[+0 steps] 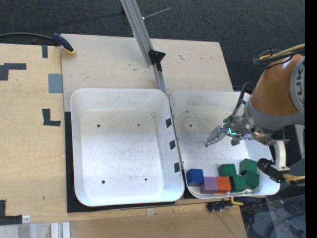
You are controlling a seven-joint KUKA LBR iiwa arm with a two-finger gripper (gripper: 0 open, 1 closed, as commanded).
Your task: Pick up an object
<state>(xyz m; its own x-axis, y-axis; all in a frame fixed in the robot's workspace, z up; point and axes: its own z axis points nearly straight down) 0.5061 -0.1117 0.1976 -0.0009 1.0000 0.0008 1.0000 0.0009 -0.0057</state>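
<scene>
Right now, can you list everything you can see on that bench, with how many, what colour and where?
Shallow white plastic bins: two, white, side by side on the bench.
Blue block: one, blue, right bin's near edge, leftmost.
Purple block: one, purple, beside the blue one.
Orange block: one, orange, right of the purple.
Green blocks: about three, green, right bin's near right corner.
Metal rail: one, grey, slanting from the top.
Gripper: one, grey, over the right bin.
</scene>
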